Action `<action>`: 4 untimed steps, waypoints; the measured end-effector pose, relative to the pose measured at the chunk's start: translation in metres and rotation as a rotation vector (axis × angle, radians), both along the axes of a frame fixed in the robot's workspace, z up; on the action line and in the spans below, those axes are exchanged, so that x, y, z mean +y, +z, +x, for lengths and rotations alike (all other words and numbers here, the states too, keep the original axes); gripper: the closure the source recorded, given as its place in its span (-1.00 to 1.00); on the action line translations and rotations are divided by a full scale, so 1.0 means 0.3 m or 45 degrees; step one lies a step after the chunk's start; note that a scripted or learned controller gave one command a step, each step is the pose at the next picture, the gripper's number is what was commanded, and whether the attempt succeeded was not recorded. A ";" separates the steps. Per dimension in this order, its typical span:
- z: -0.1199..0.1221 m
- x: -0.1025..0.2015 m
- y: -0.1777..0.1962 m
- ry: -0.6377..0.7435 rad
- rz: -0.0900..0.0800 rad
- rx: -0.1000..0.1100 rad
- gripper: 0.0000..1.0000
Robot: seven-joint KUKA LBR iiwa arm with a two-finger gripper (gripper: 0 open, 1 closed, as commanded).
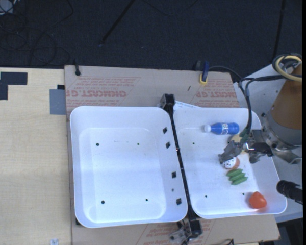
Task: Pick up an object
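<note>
The right bin (204,198) holds several small objects. A blue bottle with a white cap (222,128) lies on its side near the far wall. A small white and orange object (230,163) sits in the middle right. Just in front of it lies a green ridged piece (237,176), and a red-orange ball (257,200) rests in the near right corner. My gripper (235,151) reaches in from the right and hangs low, directly over the white and orange object, between that object and the bottle.
The left bin (86,131) stands beside the right one, with a black divider strip (174,157) between them. Both rest on a cardboard sheet (107,88). Cables and the arm's base crowd the right edge.
</note>
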State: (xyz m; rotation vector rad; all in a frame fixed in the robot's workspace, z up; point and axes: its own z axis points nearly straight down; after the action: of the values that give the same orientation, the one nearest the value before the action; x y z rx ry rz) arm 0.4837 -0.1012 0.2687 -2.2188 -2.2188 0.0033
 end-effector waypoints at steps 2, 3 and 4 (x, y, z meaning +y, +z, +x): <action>0.321 -0.340 -0.344 -0.006 -0.004 0.000 -1.00; 0.512 -0.346 -0.112 0.002 -0.005 -0.014 -1.00; 0.537 -0.372 -0.053 0.004 -0.003 -0.007 -1.00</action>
State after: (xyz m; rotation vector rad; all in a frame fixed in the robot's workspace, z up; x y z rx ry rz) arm 0.6449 -0.2127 0.2527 -2.2188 -2.2265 -0.0005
